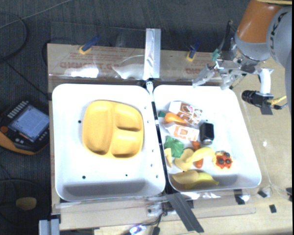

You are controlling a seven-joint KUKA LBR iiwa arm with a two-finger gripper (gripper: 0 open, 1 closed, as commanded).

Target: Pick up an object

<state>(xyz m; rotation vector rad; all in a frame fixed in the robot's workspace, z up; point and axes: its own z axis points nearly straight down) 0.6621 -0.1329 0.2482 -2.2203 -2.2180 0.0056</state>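
Hanging over the far edge of the right bin (245,131), the end effector (220,77) is up high and has nothing in it — I cannot tell if it is apart or together. The toys sit piled in that bin: a carrot (172,116), a banana (202,154), a black block (207,132). A yellow tray (112,129) lies alone in the left bin (68,146) — the pile is the closer place to grab from.
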